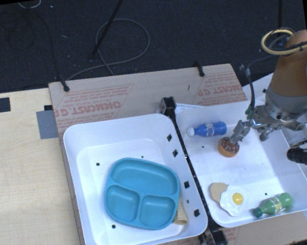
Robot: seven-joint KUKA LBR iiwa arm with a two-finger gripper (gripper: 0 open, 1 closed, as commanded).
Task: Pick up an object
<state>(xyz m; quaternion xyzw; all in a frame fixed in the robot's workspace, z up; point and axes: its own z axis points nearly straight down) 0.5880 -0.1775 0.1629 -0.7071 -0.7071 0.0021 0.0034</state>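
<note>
Nearest my camera, along the bottom of the frame, I see a green bottle (pixel 274 204) lying on its side in the lower right corner of the right bin (pixel 300 183). Just left of it is a toy fried egg (pixel 233 199), white with a yellow yolk, overlapping a tan slice-shaped piece (pixel 217 190). In the left bin (pixel 79 141), at centre frame, a blue divided plate (pixel 142 192) lies tilted, with a tan item (pixel 181 216) poking out from under its lower right edge.

Further up in the right bin, a blue bottle (pixel 210 130) with a white cap lies on its side near the top wall. Below and to its right sits a small brown doughnut-like piece (pixel 228 147). The gripper (pixel 240 131) reaches in from the right edge of the frame, its tip just above and right of that doughnut, close to it; I cannot tell whether they touch. From this angle I cannot tell whether the claw is released or clenched, and I see nothing held in it.
</note>
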